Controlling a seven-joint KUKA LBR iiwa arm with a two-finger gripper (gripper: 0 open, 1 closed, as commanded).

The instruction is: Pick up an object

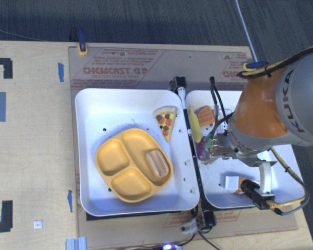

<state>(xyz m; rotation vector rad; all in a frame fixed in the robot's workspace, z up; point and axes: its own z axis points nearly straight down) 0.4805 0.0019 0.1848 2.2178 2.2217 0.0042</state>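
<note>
My gripper (211,151) hangs low over the left side of the right bin (287,165), under the grey arm with its orange band (258,111). Just at the gripper lies a purple object (202,150), partly hidden by it; I cannot see whether they touch. A long yellow object (194,124) and an orange-brown toy (204,116) lie farther back along the same bin's left wall. Nearer the front sit a small grey-white block (231,182) and a small orange piece (246,185).
The left bin (88,139) holds a yellow divided plate (115,158) with a hot dog (157,163) in its right compartment, and a toy pizza slice (166,120) near the back right corner. A black cable (215,95) runs along the arm.
</note>
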